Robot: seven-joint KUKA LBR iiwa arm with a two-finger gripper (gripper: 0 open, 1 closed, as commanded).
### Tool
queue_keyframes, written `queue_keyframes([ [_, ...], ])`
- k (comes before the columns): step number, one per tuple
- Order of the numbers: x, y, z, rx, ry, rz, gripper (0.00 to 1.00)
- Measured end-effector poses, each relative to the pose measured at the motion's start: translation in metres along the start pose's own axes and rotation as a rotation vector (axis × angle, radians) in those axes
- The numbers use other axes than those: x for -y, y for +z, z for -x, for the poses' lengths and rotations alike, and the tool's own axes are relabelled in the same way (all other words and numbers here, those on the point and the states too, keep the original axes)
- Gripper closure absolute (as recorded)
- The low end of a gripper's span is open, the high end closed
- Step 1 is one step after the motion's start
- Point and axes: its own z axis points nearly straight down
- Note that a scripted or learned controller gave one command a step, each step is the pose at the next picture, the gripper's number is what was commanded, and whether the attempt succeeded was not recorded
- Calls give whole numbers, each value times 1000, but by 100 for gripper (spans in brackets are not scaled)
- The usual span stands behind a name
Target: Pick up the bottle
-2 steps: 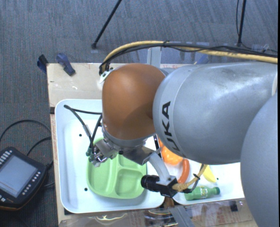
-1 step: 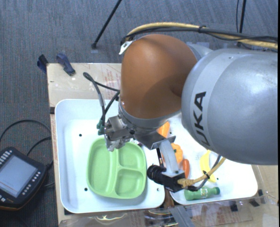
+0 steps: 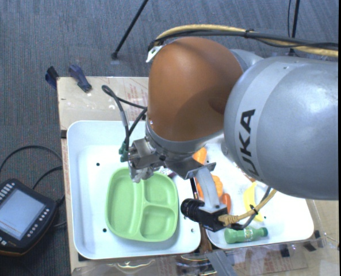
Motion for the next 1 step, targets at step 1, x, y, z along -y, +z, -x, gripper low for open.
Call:
queue_keyframes([
  [1,-4,-4,-19,-1,10,5,100],
])
